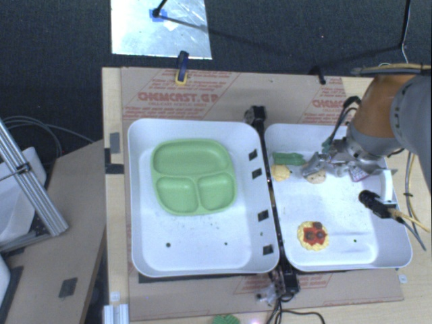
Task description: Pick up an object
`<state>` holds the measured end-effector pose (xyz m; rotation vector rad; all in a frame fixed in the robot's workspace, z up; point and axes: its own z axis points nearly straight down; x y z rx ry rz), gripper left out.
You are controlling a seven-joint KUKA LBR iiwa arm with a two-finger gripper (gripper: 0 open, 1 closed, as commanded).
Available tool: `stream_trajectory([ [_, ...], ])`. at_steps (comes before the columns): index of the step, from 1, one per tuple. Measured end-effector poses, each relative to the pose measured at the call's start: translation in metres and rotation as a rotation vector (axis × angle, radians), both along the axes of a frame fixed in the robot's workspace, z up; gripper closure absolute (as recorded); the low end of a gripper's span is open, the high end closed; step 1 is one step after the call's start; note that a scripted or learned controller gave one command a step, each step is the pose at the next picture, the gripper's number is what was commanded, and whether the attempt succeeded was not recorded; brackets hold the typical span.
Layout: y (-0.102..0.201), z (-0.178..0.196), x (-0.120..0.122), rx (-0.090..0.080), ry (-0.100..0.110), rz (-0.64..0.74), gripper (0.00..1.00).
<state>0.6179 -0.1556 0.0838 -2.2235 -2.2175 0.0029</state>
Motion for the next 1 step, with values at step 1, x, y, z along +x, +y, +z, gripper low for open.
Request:
stream_trajectory([
  [1, 0.0016, 0.0159, 0.0059, -0.003, -0.015, 0.005, 1.0],
])
